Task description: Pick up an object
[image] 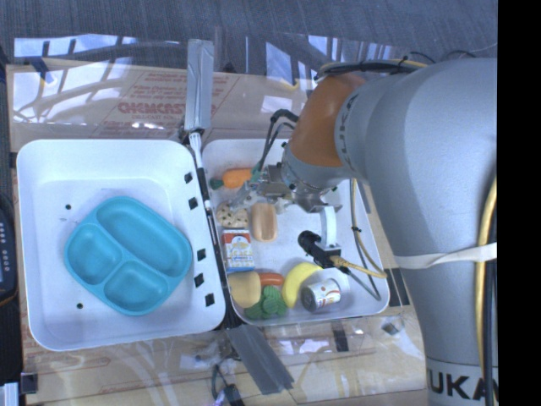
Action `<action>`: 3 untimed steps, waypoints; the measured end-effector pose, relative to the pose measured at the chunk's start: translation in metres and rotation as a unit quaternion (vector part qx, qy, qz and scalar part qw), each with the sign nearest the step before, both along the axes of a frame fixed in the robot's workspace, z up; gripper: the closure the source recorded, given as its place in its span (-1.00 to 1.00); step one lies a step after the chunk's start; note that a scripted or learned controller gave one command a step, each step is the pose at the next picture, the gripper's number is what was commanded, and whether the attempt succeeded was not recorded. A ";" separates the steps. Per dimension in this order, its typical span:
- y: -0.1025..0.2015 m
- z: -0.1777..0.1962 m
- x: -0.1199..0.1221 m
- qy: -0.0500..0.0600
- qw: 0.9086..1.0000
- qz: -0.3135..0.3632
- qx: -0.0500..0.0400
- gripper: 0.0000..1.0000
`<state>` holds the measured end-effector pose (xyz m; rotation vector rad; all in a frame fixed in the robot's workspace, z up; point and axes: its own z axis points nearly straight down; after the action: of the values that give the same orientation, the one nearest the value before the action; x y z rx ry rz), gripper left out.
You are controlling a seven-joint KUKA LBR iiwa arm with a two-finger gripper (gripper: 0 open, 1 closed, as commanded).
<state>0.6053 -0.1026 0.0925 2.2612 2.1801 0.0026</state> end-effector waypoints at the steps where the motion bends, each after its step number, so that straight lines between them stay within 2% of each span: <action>1: 0.003 -0.001 0.027 0.001 0.999 0.053 -0.002 -1.00; 2: -0.006 0.000 -0.012 0.000 0.994 0.107 0.000 -1.00; 3: 0.004 -0.001 0.034 0.001 0.998 0.063 -0.001 -1.00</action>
<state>0.6396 -0.0988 0.0914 2.1199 2.3185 -0.0018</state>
